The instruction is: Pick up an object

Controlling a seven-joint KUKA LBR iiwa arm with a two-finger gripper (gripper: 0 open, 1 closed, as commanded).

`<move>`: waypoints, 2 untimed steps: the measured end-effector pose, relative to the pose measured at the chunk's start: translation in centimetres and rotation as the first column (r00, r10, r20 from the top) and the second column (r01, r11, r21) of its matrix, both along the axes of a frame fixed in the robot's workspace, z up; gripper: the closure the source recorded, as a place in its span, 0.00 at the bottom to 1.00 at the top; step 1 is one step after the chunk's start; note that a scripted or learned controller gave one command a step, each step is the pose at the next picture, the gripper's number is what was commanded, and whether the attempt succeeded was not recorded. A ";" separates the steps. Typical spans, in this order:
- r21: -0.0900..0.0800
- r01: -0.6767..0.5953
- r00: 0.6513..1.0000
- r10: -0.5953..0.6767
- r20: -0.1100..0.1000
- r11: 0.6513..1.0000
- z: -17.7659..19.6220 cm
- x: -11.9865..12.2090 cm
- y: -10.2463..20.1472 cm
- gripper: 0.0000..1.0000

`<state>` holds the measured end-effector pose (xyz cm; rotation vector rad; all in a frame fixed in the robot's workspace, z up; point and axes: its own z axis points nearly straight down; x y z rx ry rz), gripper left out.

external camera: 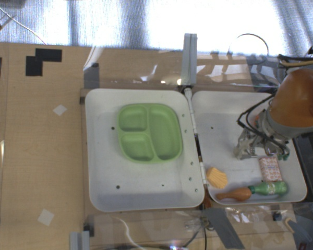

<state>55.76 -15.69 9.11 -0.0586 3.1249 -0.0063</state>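
My gripper (249, 149) hangs low over the middle of the right bin (219, 113), below the arm's orange band. Just to its right, near the bin's front, a small pink and white box (270, 169) lies flat. A green bottle (270, 188) rests on its side along the front wall. Left of the bottle lies a brown, pear-shaped item (235, 194). A tan, ridged piece (217, 177) sits in the front left corner. None of these is seen in the gripper.
The left bin (101, 155) holds a green divided plate (149, 132) at its centre. A grey post (189, 59) stands behind the ridge where the bins meet. Black cables (248, 116) loop from the wrist over the right bin.
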 end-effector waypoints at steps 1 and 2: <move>0.006 0.092 0.996 -0.092 0.004 0.996 10.0 -3.3 8.4 1.00; 0.003 -0.154 0.988 0.154 -0.013 0.988 2.8 -7.0 5.7 1.00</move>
